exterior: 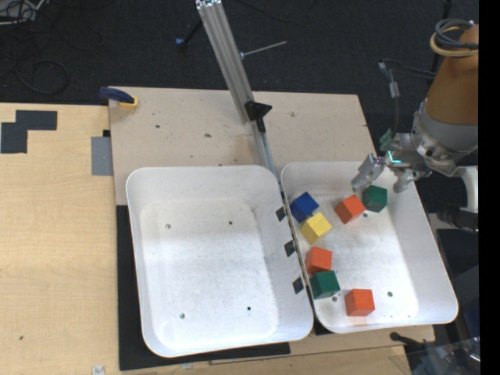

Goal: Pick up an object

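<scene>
Green cube sits right under our gripper, touching an orange cube. Our fingers look spread wide around nothing. We should drop straight down and squeeze just the green one.

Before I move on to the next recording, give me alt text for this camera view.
The gripper hangs over the right bin, just above a green cube beside an orange cube. Blue and yellow cubes sit near the bin's left wall, with two more orange cubes and a green one nearer the camera.
</scene>
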{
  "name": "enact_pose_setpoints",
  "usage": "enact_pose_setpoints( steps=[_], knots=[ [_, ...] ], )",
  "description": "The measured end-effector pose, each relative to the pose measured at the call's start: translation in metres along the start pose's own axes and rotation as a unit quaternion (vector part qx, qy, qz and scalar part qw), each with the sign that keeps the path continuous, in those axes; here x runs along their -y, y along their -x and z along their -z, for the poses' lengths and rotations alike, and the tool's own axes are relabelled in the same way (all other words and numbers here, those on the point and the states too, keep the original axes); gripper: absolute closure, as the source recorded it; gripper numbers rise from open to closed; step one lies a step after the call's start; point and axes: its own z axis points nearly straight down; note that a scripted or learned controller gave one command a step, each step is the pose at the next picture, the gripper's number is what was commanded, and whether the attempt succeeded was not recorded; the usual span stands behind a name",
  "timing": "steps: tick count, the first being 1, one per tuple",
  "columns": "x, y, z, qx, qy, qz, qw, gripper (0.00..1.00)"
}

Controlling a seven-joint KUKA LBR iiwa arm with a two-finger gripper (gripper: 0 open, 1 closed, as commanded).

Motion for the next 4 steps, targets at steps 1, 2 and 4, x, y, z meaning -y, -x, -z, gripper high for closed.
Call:
enact_pose_setpoints(
  steps=[1,2,4],
  knots=[
    [-0.001,0.0,0.002,0.0,0.002,0.0,1.0,0.0],
    [0.003,0.0,-0.042,0.0,0.0,-0.001,1.0,0.0],
    [0.01,-0.006,-0.135,0.0,0.002,-0.003,1.0,0.0]
  ],
)
